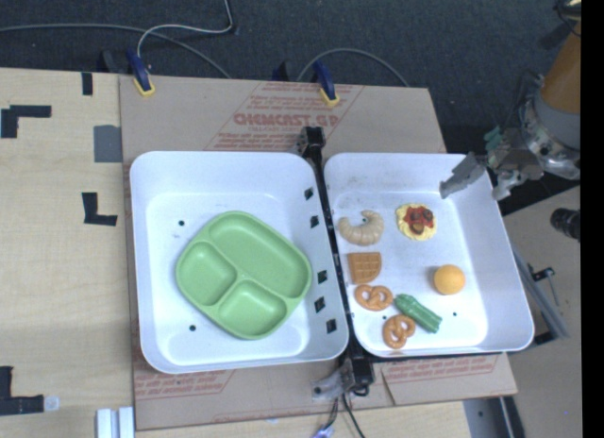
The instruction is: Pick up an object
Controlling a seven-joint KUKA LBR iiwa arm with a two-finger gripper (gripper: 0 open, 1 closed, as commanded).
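The claw (469,176) hangs over the right bin's (500,266) rim at about one o'clock, with nothing visibly in it; I cannot tell how its grasping parts stand from this angle. All the candidates lie in that bin: a croissant (362,228) and a small pizza (416,220) toward twelve o'clock, a waffle (364,266) at nine, an orange (449,279) at three, and two pretzels (373,296) flanking a green pickle (418,313) at six. The crowding at six o'clock is the main hazard, I judge: a descent there could straddle pickle and pretzel and lift neither. The round orange may roll away from a closing claw. The flat waffle and pizza offer little to pinch. The left bin holds a green divided plate (243,276).
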